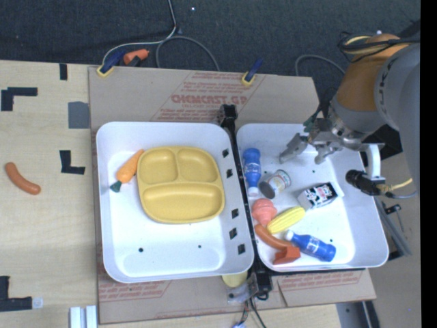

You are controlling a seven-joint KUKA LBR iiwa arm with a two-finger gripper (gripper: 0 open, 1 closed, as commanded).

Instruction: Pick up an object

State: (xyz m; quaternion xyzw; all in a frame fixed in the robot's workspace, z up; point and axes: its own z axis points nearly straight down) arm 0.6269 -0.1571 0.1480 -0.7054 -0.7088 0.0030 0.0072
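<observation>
Two shallow white plastic bins [109, 183] sit side by side. The left holds a yellow divided plastic tray [181, 184]. Over the right bin, the two-finger gripper [306, 152] hangs spread apart, holding nothing. Just below it stands a small grey can [274, 182], near a blue bottle [251, 165].

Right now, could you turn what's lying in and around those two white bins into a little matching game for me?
Things:
1. yellow plate
2. corn cob
3. sausage
4. carrot

Places:
A. on the wooden bench, outside both bins
B. right bin, among the bottles
C. middle of the left bin
D. left bin, at the plate's left edge

Pairs: 1-C, 2-B, 3-A, 4-D
</observation>
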